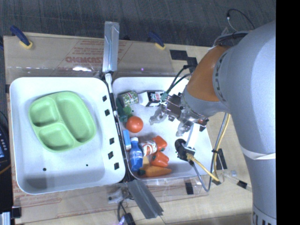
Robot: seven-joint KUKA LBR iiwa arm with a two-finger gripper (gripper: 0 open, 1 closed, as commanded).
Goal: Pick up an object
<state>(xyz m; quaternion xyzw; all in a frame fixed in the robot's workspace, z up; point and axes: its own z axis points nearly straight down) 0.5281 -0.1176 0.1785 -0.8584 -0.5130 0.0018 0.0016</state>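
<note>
Hidden, cropped or unclear items:

- Arm (248,78): its large grey body runs off the right and lower right of the frame; its base is out of sight.
- Right bin (140,82): its right wall and much of its floor are covered by the arm and wrist.
- End effector (161,114): seen at centre right of the frame, small and cluttered with cables; whether its fingers are open or closed cannot be told.
- Small can (128,99): label too small to read.
- Blue bottle (136,154): lower end tucked among neighbouring items.
- Orange vegetable (157,171): partly overlapped by the red pepper (160,159).
- Tabletop (70,198): cut by the frame's bottom and left edges.
- Dark object, lower left frame edge (3,139): cropped, unidentifiable.
</note>
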